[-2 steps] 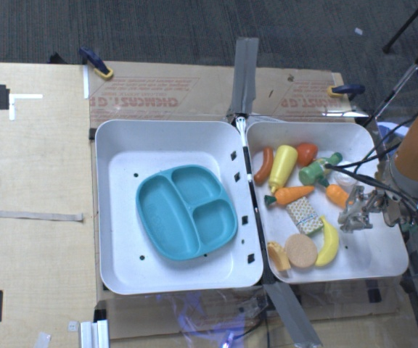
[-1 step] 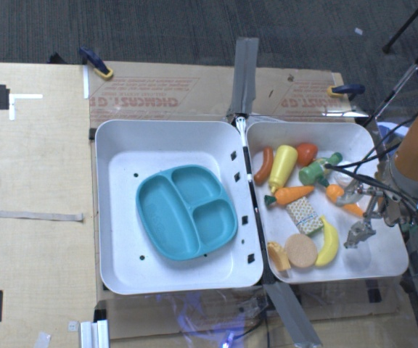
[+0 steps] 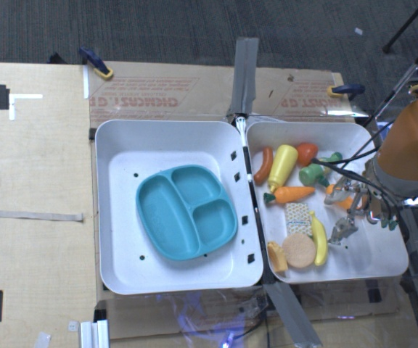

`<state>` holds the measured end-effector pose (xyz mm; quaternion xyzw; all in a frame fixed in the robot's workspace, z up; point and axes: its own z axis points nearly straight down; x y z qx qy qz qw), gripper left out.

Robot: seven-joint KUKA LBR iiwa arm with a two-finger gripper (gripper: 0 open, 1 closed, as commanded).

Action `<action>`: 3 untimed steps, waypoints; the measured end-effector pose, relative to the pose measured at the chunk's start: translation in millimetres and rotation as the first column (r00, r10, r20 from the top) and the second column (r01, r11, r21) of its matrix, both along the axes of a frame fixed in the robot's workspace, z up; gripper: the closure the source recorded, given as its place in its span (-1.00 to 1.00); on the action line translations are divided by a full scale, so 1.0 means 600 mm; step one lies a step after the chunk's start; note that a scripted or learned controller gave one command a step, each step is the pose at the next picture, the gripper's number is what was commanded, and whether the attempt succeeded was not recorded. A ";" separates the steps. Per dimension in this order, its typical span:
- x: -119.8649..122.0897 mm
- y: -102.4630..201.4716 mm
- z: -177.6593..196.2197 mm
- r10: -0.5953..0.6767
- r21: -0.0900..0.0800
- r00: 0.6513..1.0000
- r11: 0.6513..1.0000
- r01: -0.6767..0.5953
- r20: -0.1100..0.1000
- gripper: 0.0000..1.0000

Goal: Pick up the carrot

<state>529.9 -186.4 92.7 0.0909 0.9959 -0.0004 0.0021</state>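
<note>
Camera view is looking down on two white bins. Lying in the right-hand white bin (image 3: 383,267), the orange plastic carrot (image 3: 290,193) is stretching nearly level, its thick end towards the left. Sharing that bin are a yellow bottle (image 3: 282,164), a banana (image 3: 318,239) and a round cracker (image 3: 299,250). Sitting in the left-hand white bin (image 3: 115,216) is a blue divided plate (image 3: 186,212). Hanging right of the carrot, the metal two-finger gripper (image 3: 342,227) is too cluttered to read.

Arm enters from frame right, orange band at right edge, mid-height. Gripper (image 3: 342,212) low at centre-right, angled down-left. Cables trail across wrist.
</note>
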 end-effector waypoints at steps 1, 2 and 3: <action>0.003 0.001 0.017 0.003 -0.001 1.000 1.000 -0.003 0.004 1.00; 0.160 0.056 0.001 -0.106 0.001 0.994 0.994 0.106 0.000 1.00; 0.160 0.055 0.001 -0.106 0.001 0.994 0.994 0.106 0.000 -1.00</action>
